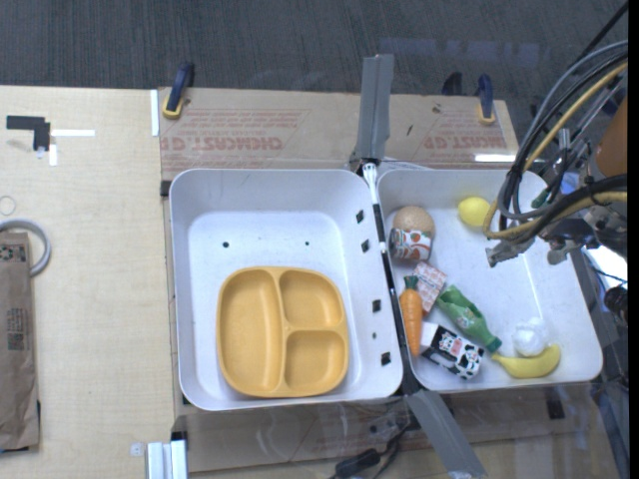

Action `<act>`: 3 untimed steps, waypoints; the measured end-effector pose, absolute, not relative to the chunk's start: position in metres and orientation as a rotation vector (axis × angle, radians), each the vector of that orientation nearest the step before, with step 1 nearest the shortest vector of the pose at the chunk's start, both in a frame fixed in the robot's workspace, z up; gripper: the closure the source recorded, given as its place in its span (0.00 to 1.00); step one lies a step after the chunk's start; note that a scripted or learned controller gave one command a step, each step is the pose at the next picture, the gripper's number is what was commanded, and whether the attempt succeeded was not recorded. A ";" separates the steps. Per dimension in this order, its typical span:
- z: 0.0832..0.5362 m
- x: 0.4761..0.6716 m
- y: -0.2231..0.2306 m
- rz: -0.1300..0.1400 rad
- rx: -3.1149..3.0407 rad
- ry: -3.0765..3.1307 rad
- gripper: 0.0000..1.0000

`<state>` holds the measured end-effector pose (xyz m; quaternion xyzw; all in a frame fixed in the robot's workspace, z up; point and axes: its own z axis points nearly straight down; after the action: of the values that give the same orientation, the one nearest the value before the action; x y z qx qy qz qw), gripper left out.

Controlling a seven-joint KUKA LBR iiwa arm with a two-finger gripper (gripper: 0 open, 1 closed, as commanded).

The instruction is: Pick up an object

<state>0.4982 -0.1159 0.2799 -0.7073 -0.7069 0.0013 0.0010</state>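
Pale wood surface [80, 267] carries two shallow white bins side by side, with printed brown cardboard [260, 133] behind them. Left white bin [200, 208] holds one thing, a yellow plastic plate with three compartments [284, 331], lying flat toward its near side. Right white bin [569, 297] holds the loose items: a round tan and white ball-like toy [410, 233] near the divider, a yellow lemon [475, 212] toward the far edge, an orange carrot [411, 315] lying along the divider, a small pink and white packet [429, 283] touching the carrot's top, a green wrapped packet [463, 313] just beside it, a black and white cow-patterned carton [452, 351] at the near edge, and a yellow banana [529, 363] at the near right corner with a small white object [529, 337] resting against it. Grey tool [524, 242] hangs over the right bin's far right part, near the lemon, under a bundle of black and yellow cables [569, 98]; it is probably not touching anything, and whether it is clenched or released cannot be told from this angle.
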 end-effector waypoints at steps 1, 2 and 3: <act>0.238 0.567 -0.162 0.004 -2.202 -2.240 0.00; 0.092 0.522 -0.180 0.001 -1.985 -2.436 0.00; 0.101 0.522 -0.181 0.002 -1.988 -2.434 1.00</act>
<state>0.5220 -0.1814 0.1007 -0.6327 -0.7744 0.0006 -0.0005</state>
